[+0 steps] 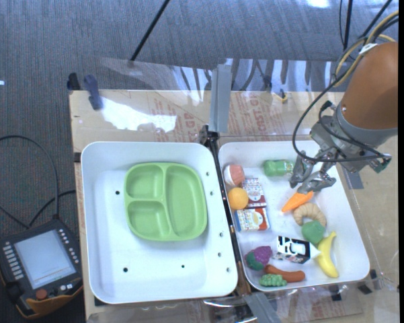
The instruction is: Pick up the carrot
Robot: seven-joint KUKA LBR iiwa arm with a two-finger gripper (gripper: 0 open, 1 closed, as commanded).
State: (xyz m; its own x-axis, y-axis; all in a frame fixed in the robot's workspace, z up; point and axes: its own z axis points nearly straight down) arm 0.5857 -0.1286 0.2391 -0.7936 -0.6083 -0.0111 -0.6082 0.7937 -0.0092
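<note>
The carrot (297, 201) is a small orange wedge lying at a slant in the right bin (358, 237), in its upper right part. My gripper (312, 179) hangs just above and to the right of the carrot's thick end, with the fingers spread open and nothing visibly between them. The orange wrist band and the grey arm rise behind it toward the right edge.
Close under the carrot lie a bread roll (310, 212), a green vegetable (314, 231) and a banana (328, 254). A green pepper (277, 167) lies to its upper left; an orange (238, 198) and cartons (251, 219) lie to the left. The left bin (101, 247) holds a green divided plate (166, 200).
</note>
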